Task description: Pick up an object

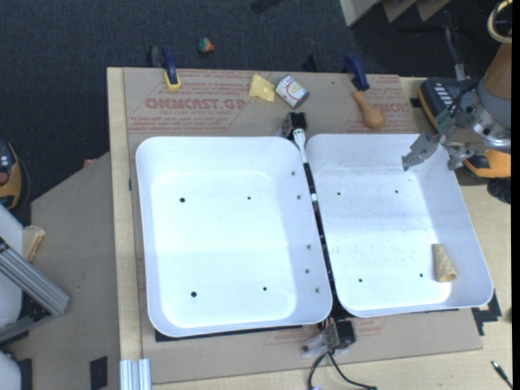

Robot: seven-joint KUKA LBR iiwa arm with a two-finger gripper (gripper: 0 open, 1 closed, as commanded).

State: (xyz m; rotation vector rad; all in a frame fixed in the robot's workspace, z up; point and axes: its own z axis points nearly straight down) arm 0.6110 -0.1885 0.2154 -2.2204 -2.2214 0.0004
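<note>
Hidden or cut off: the arm (496, 112) enters from the right and most of its body is outside the frame; only the wrist part is seen
Hard to make out: the fingers are small and partly blurred against the bin wall; two grey tips seem to stand a little apart, with nothing between them
Pincer: the gripper (432, 153) hangs over the far right corner of the right bin (382, 218), spread and holding nothing
Task's thing: a small tan cork-like piece (443, 262) lies inside the right bin, close to its right wall, toward the near side
Thing relative to pincer: the piece is well apart from the gripper, nearer to the camera and slightly more to the right; they do not touch
Left bin: the left bin (227, 234) stands just beside the right one
Behind the bins: a yellow piece (262, 88), a small white box (291, 91) and a wooden-handled thing (368, 110) lie on the board (203, 104)
</note>
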